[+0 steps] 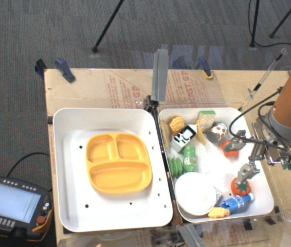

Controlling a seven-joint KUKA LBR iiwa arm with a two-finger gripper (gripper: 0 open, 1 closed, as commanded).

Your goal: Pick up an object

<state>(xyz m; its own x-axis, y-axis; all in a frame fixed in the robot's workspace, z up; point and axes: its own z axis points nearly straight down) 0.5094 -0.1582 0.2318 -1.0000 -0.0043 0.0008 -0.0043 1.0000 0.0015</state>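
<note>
A small orange toy with a green top (241,187) is seen near the right-hand bin's (269,199) front right corner, just beside a blue bottle (236,203) and a white plate (195,193). It is judged light, stiff and smooth, likely plastic, so a hold across its rounded middle would be preferred over the leafy top. The gripper (247,173) is lowered from the right edge, tilted toward the toy and apparently touching its top. Whether the fingers are spread or closed cannot be told, since the view there is small and blurred.
</note>
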